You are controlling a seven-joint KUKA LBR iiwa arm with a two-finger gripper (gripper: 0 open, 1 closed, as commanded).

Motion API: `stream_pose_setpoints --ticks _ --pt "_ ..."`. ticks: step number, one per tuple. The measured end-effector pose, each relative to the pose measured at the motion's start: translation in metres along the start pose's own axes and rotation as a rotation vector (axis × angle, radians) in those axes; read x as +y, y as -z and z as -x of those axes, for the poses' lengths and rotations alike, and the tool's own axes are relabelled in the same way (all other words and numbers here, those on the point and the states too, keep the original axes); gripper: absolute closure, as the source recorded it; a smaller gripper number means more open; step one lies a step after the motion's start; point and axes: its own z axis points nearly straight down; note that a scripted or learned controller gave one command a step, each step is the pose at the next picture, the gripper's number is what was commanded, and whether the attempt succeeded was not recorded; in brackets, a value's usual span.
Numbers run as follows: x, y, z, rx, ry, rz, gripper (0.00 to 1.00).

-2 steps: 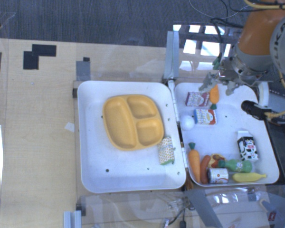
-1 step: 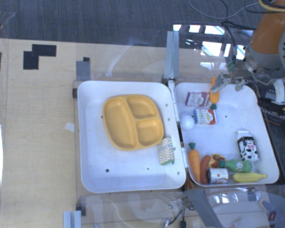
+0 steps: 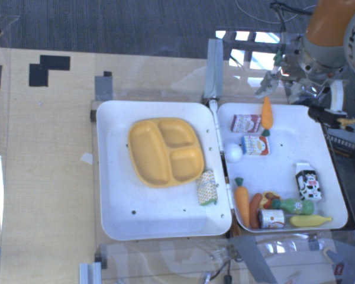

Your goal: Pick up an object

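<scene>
My gripper [image 3: 276, 77] hangs over the far rim of the right bin [image 3: 330, 158], at the end of the grey arm with the orange band [image 3: 334, 10]. Just below it an orange carrot [image 3: 266, 113] lies lengthwise near the bin's far edge; whether they touch I cannot tell. Beside the carrot are a red-and-white carton [image 3: 245, 123], a blue-and-red carton [image 3: 255, 145] and a white ball [image 3: 233, 153]. At the near end lie a second carrot [image 3: 241, 200], a can [image 3: 273, 218], a banana [image 3: 309, 220], a green bottle [image 3: 296, 206] and a cow-patterned carton [image 3: 308, 185].
The left bin [image 3: 115, 176] holds a yellow divided plate [image 3: 165, 151] and a small patterned pouch [image 3: 207, 188] at its right side. A metal post [image 3: 213, 70] rises where the two bins meet at the far edge. Cables trail behind the arm.
</scene>
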Motion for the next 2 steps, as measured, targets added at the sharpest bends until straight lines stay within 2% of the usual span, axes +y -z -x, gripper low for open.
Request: stream_pose_setpoints --ticks 1,2 --pt "0.001 -0.055 0.061 -0.001 0.086 -0.002 0.00" --pt "0.000 -0.171 0.032 0.000 0.206 -0.002 0.00"
